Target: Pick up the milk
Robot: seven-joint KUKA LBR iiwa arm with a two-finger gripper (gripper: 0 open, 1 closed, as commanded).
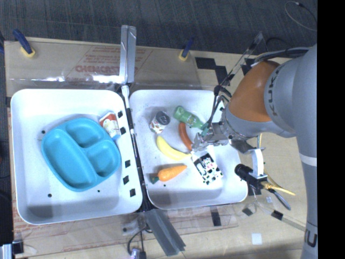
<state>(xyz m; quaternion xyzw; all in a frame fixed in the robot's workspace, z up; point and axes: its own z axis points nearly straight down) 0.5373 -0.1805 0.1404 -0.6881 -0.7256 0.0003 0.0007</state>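
The milk (208, 169) is a small white carton with black cow patches, lying on its side in the right bin (178, 198) near its right wall. My gripper (202, 143) hangs just above the carton's far end, beside the lower end of an orange-red sausage (185, 135). The grey wrist and orange band (253, 99) lean in from the right and cover the bin's right rim. Nothing shows between the fingers.
The right bin also holds a yellow banana (170, 149), a carrot (171, 172), a green bottle (188, 116) and a small can (159, 122). The left bin (32, 198) holds a blue divided tray (81, 152) and a small red-and-white carton (110, 124).
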